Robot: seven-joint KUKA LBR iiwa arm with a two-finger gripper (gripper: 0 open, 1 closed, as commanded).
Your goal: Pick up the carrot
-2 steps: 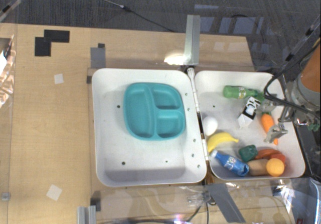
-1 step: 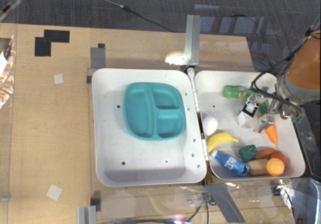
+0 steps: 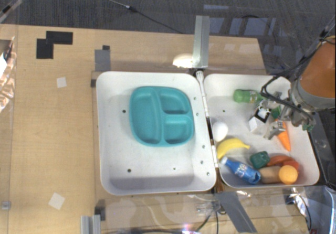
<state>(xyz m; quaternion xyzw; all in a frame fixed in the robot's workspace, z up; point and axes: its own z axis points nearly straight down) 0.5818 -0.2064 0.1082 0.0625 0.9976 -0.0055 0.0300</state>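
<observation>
The carrot (image 3: 284, 139) is a small orange cone lying in the right bin (image 3: 231, 109), near its right wall, with its tip pointing toward the bin's front. My gripper (image 3: 276, 125) hangs just above and to the left of the carrot's upper end, right against it. The view does not settle whether the carrot is between its parts. The grey arm with its orange band (image 3: 319, 74) comes in from the right over the bin's edge.
The right bin also holds a green bottle (image 3: 244, 95), a white egg (image 3: 219, 131), a banana (image 3: 231, 147), a blue can (image 3: 242, 170), a dark green piece (image 3: 259, 159), a red item (image 3: 283, 161) and an orange (image 3: 287, 174). A teal divided plate (image 3: 160, 115) lies in the left bin (image 3: 113, 138).
</observation>
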